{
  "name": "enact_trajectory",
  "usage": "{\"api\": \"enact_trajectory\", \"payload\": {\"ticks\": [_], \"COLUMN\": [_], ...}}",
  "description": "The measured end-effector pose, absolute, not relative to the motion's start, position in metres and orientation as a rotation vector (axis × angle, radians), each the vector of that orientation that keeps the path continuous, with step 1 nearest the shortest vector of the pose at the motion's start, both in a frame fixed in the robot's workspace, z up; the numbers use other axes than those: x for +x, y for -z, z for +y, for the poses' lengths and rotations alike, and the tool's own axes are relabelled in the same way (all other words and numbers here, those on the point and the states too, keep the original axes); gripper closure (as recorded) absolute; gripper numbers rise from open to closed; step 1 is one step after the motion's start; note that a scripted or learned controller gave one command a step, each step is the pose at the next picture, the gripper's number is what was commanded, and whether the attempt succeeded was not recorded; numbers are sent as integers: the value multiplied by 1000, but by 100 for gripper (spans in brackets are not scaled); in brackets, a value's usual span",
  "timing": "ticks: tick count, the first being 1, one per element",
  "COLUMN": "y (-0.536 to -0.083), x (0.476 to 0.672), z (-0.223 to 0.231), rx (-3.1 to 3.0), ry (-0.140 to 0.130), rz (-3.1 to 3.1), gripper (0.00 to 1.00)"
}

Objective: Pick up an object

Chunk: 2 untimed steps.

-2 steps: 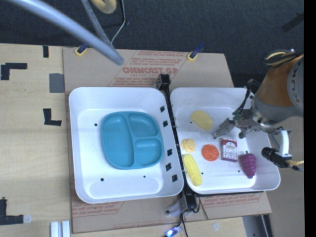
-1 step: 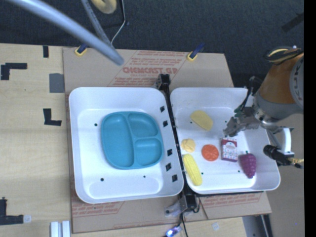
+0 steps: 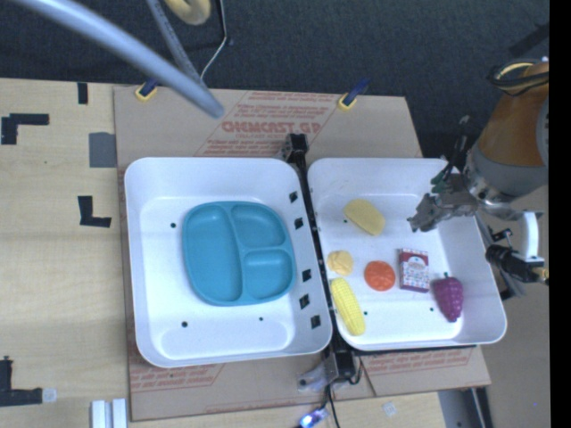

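Observation:
The right bin (image 3: 393, 172) holds several toy foods: a pale yellow lemon-like piece (image 3: 364, 217), a small yellow piece (image 3: 340, 261), a corn cob (image 3: 347, 305), an orange tomato (image 3: 380, 275), a small red box (image 3: 413, 269) and a purple eggplant (image 3: 448, 296). My gripper (image 3: 426, 218) hangs over the right part of this bin, above and slightly right of the red box. Nothing shows between its fingers.
The left bin (image 3: 147, 239) carries a blue divided plate (image 3: 238, 251). A black clip strip (image 3: 302, 230) joins the two bins. Both bins rest on cardboard (image 3: 268, 123) on the wooden bench. A grey pole (image 3: 116, 38) crosses the top left.

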<state>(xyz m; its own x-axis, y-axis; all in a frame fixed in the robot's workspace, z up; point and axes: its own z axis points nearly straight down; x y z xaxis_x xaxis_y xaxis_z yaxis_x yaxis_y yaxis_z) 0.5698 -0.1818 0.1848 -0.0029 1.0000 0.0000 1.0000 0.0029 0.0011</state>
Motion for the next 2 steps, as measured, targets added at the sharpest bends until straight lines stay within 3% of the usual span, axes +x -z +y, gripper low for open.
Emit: {"api": "enact_trajectory", "payload": {"ticks": [1, 2], "y": [-236, -224], "x": [571, 579], "z": [-181, -128], "rx": [2218, 2217], "ry": [0, 3], "rz": [2223, 2229], "gripper": [100, 100]}}
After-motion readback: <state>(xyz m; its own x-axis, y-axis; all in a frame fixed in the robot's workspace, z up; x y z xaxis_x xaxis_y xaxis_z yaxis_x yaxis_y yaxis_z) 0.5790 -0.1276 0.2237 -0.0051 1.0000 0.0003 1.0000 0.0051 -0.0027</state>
